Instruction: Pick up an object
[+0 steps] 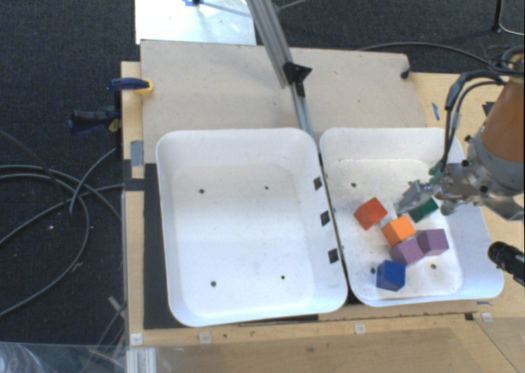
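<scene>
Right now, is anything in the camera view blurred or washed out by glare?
In the camera view, the tool looks slightly smeared against the right bin; the blocks, such as the blue block, stay fairly crisp. The pale sheet at top is washed out by bright light, and both white bins are bright with faint shadows.

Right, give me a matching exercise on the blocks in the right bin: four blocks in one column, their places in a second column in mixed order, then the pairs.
Blocks:
1. red-orange block
2. blue block
3. green block
4. orange block

Places:
A. nearest the bin's front edge
B. right by the end effector
C. nearest the divider between the two bins
D. in the middle of the cluster, touching a purple block

Pairs: 1-C, 2-A, 3-B, 4-D
</scene>
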`<action>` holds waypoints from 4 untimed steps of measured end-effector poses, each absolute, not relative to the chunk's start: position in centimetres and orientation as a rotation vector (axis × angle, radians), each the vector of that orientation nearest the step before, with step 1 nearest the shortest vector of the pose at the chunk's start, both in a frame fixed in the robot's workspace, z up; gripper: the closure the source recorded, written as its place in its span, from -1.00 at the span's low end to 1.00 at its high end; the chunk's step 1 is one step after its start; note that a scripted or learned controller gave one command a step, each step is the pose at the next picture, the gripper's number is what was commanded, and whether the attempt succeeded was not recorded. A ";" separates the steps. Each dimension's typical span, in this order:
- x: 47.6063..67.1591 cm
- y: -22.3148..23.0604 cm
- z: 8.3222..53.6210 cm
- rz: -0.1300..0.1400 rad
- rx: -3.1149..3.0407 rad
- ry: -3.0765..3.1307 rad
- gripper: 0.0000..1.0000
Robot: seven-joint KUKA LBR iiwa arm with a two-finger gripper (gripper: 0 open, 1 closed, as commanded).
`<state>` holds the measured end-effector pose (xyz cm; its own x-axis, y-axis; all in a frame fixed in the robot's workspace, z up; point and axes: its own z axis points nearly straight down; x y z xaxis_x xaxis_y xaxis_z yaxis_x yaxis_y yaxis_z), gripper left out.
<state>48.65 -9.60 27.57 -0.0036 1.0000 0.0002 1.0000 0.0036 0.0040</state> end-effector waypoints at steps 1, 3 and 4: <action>55.4 -9.4 9.9 0.003 2.214 2.225 -1.00; 58.0 -1.7 19.5 0.014 2.202 2.234 1.00; 57.6 7.7 19.0 0.005 2.207 2.239 1.00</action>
